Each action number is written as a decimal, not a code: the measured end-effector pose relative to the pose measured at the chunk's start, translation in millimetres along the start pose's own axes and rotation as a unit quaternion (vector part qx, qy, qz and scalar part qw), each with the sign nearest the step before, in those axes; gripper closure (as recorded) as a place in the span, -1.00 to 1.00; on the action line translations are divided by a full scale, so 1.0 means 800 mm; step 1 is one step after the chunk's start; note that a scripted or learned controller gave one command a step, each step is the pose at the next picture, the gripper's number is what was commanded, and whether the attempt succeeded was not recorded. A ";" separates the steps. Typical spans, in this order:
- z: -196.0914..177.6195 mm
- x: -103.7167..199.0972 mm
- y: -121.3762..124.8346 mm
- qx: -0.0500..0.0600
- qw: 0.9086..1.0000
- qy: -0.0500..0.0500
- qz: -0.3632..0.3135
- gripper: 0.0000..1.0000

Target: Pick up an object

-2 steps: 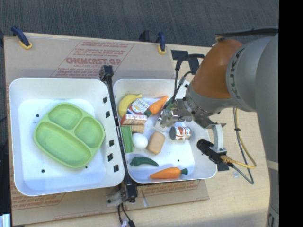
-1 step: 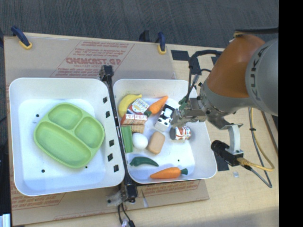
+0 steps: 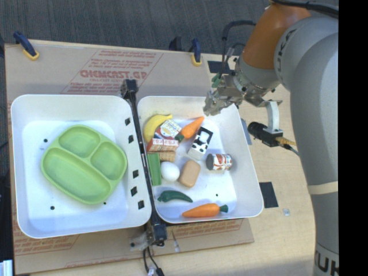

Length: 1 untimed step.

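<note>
The pincer (image 3: 214, 107), its grip state impossible to tell, hung just above-right of the carrot (image 3: 190, 128), risking a glancing miss.

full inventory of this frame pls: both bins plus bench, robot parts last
divided plate: 1, light green, left bin
left bin: 1, white, left on bench
right bin: 1, white, right of left bin
banana: 1, yellow, right bin, far left
carrots: 2, orange; one far middle, one near edge
die: 1, black and white, centre
can: 1, lying, right of centre
egg: 1, white, left of centre
bread-like piece: 1, tan, beside egg
green pepper: 1, dark green, near left
green stick: 1, along left wall
small boxes: stacked, count unclear, by banana
clamps: 2, blue-yellow, far edge
arm: 1, grey, orange band, from right
gripper: 1, over right bin's far right corner
</note>
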State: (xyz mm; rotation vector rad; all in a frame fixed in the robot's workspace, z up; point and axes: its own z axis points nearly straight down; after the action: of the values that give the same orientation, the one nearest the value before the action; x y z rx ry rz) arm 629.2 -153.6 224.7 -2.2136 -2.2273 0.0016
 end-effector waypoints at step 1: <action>-0.006 0.021 -0.052 0.000 1.000 0.000 0.001 1.00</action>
State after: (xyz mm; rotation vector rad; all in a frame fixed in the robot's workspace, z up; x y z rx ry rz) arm 587.4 -137.4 229.8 -2.2155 -2.2250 0.0022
